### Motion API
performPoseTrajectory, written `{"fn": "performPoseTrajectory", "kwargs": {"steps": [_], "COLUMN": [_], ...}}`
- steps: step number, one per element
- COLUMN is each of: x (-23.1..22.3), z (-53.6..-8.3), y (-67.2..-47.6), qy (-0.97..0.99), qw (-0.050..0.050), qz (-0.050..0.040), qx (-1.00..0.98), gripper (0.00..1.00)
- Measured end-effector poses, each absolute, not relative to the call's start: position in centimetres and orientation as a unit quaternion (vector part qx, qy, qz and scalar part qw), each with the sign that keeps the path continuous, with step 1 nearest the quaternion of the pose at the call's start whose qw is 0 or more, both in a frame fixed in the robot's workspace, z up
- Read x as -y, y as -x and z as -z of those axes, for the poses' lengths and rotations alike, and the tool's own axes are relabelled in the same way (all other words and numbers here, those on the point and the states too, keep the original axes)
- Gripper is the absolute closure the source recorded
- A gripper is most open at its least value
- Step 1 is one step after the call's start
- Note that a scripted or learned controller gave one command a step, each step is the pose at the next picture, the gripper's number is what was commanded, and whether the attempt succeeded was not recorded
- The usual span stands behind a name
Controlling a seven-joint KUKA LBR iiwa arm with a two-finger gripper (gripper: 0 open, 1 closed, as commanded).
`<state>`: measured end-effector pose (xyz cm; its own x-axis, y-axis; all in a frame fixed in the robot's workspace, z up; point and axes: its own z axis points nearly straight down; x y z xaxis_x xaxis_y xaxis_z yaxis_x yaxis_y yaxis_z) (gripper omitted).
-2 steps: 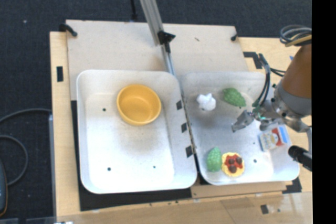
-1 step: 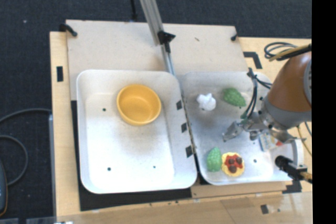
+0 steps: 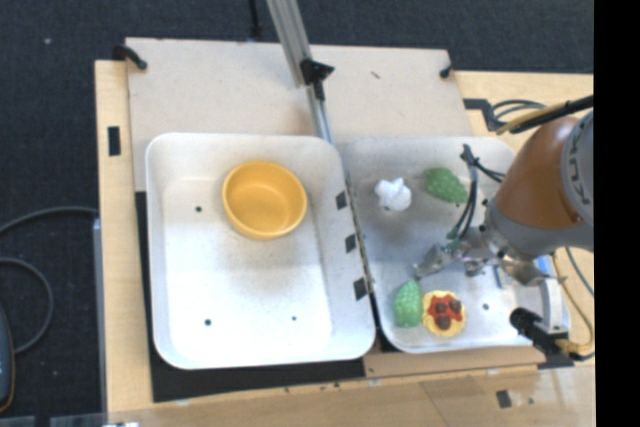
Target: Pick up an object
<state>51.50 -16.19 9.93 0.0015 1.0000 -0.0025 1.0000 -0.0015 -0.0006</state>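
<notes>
- Two shallow white bins are seen side by side on a pale wooden bench [image 3: 115,245], with a board of lighter material laid under their far edges.
- The left bin [image 3: 250,315] is occupied by a single yellow bowl [image 3: 264,199], placed upright near the middle of its far half, apart from every wall.
- The right bin [image 3: 400,340] is shared by four small objects and the working end of the arm.
- A small white object [image 3: 393,194] is found in the far-left part of the right bin, near the wall shared with the left bin.
- A dark green object [image 3: 445,184] is located just to the right of the white one, close to the far edge, beside the dark cables of the arm.
- A lighter green object [image 3: 407,303] lies at the near edge of the right bin, close to its near-left corner.
- A yellow round object with red and dark markings [image 3: 444,312] is set just beside the lighter green one, on its right, also at the near edge.
- The arm, with its orange band [image 3: 540,175], is seen entering over the right edge of the right bin.
- The gripper [image 3: 438,261] is lowered toward the middle of the right bin, above the floor between the far pair and the near pair of objects; it is not seen touching any of them.
- Whether the gripper is spread or closed cannot be told; nothing is seen held in it.
- A slanted metal rail [image 3: 285,5] is seen running from the top of the view down to the gap between the bins.
</notes>
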Motion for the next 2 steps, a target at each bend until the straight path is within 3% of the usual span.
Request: {"fn": "performPoseTrajectory", "kwargs": {"steps": [1,2], "x": [16.2,16.3], "z": [-11.2,-17.4], "y": [-51.7,-51.5], "qy": [-0.709,-0.706], "qw": [0.002,0.003], "qz": [-0.0016,-0.0017], "qx": [-0.705,-0.708], "gripper": [1.00,1.00]}}
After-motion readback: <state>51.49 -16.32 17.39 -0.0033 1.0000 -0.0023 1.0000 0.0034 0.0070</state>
